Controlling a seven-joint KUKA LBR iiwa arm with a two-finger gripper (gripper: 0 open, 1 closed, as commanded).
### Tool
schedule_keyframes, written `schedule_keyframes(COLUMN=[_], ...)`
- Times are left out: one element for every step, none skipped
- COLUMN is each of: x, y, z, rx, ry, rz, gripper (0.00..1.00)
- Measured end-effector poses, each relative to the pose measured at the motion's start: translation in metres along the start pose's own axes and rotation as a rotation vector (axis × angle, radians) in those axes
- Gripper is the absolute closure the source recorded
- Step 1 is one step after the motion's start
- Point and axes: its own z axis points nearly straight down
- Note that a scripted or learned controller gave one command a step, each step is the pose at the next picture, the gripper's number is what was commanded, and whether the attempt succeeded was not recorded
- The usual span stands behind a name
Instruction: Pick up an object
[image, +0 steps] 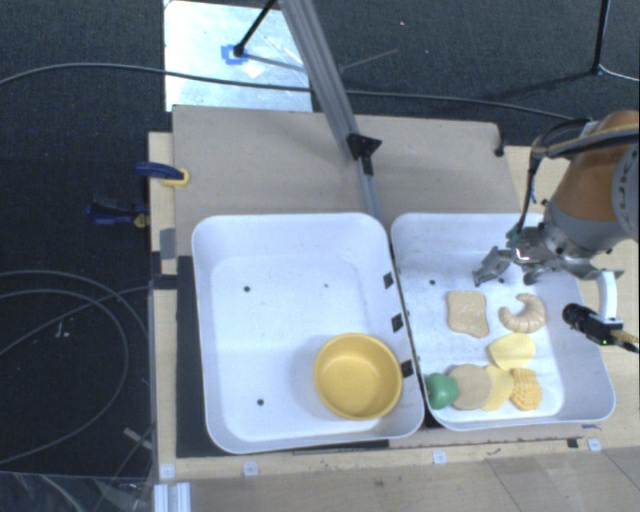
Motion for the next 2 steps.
schedule_keyframes(x=[0.000,0.000], y=[0.002,0.003], z=[0.033,0.021], rx=[-0.008,-0.010], ry=[-0.002,-0.003], rz=[0.002,0.000], gripper=[0.00,1.00])
